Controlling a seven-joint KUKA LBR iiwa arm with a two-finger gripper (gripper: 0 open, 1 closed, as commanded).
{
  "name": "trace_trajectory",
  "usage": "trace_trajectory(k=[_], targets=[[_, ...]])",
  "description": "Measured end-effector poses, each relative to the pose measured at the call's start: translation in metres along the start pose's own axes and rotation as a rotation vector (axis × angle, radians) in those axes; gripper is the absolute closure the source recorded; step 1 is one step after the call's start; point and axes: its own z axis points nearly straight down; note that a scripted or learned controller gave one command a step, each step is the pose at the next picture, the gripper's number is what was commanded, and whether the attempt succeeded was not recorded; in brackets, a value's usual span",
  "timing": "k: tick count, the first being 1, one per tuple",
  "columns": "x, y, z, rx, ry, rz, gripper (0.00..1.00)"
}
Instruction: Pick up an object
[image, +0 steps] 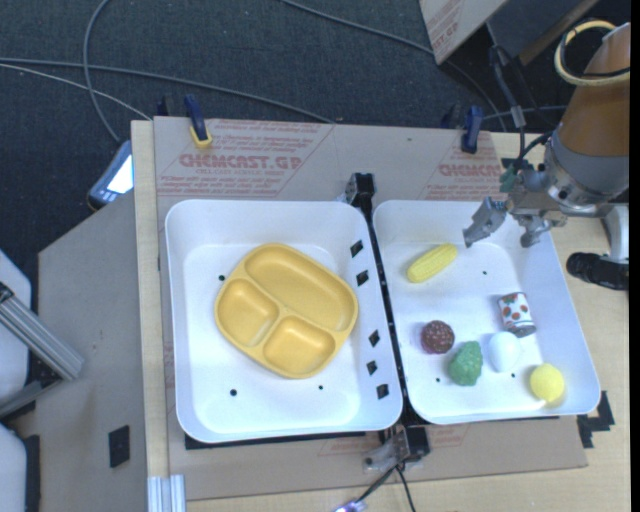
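Observation:
My gripper (508, 230) hangs over the far part of the right bin (575, 310), its two grey fingers spread apart with nothing between them. A yellow corn cob (431, 263) lies just left of and below the fingers. Nearer the front of the same bin sit a small red-and-white can (515, 312), a dark red ball (437, 336), a green broccoli piece (466, 363), a white egg-like object (503, 351) and a yellow lemon (547, 382).
The left bin (190, 330) bears a yellow divided plate (286, 309). A black divider with clips (372, 300) runs between the bins. Blue clamps (198, 128) hold the cardboard at the back. Cables lie on the dark floor beyond.

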Motion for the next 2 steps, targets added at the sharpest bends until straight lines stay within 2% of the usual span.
trace_trajectory(k=[1,2], targets=[[0.000,0.002,-0.007,-0.013,-0.002,-0.003,0.00],[0.000,0.005,0.056,-0.008,-0.001,-0.003,0.00]])
